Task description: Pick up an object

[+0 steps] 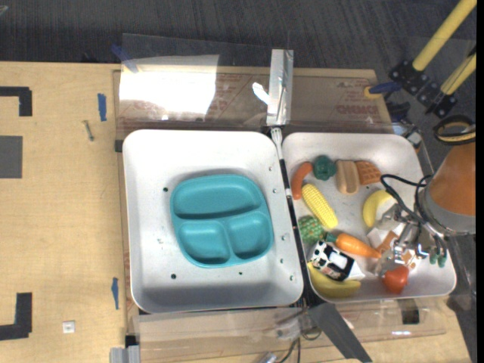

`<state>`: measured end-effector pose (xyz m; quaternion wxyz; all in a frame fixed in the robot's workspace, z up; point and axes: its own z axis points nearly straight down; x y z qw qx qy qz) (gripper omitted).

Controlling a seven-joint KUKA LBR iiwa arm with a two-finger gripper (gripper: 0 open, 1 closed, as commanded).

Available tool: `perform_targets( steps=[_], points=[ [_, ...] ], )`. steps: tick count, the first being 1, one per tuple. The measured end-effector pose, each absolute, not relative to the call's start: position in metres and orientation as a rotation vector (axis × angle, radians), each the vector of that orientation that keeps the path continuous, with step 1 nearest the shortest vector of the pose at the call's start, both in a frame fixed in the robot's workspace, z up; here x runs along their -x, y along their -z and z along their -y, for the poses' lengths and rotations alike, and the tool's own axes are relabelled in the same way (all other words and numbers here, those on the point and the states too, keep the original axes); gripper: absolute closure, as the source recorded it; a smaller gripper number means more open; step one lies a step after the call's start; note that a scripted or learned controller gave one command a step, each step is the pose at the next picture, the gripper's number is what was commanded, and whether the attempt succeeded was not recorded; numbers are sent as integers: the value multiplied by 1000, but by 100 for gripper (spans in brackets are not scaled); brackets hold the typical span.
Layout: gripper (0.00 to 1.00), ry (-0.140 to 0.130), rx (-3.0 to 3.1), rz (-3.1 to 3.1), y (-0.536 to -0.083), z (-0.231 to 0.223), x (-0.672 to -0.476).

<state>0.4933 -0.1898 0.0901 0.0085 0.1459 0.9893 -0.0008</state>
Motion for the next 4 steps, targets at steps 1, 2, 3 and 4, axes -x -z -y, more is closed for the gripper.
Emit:
perform_targets(
  steps=[1, 2, 3, 4],
  points=[
    [0, -2, -275, -3120, -87, 145, -585],
    [0, -1, -505, -3090, -88, 93, -596],
    [0, -3, -674, -3060, -88, 98, -547],
    [0, -1, -618, -3072, -87, 98, -647]
  ],
)
